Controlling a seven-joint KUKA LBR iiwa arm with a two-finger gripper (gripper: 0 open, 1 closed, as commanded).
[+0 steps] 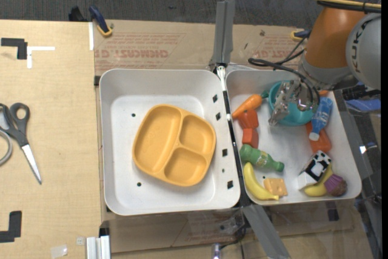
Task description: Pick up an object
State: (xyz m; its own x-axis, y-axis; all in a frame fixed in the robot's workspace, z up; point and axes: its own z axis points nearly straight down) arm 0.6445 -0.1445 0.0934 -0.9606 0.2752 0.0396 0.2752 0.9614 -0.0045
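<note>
Teal bowl (295, 111) sits far in right bin (351, 148), directly under my gripper (284, 107). Can't tell finger spread. Carrot (248, 105) just left, long axis slanting far-right.

I see even, fairly bright overhead light, soft shadows inside the left bin (115, 191), mild glare on its white walls, and slightly soft focus throughout.
</note>
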